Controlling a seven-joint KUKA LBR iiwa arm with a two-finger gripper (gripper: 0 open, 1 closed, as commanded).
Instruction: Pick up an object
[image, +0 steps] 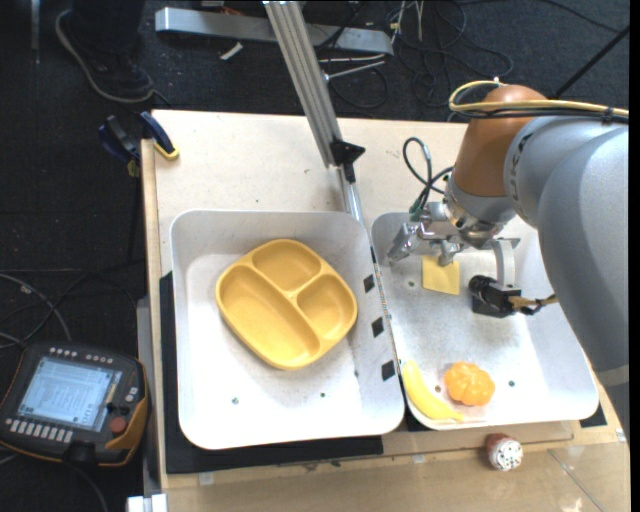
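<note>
Yellow divided plate (288, 300) in left bin (200, 405), gripper (412, 245) in right bin (545, 365) beside pale block (441, 276), orange lump (469, 384), banana (424, 396)

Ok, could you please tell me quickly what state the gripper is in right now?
Gripper: cannot be told; it is over the right bin, close to a pale yellow block.

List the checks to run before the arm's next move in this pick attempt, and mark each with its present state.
1. Gripper is over the right bin: ok.
2. A target is near: the pale yellow block lies just beside the gripper: ok.
3. Block is held by the gripper: cannot tell.
4. Orange fruit and banana lie apart from the gripper, at the bin's near side: ok.
5. Yellow divided plate is in the left bin, out of the way: ok.
</note>
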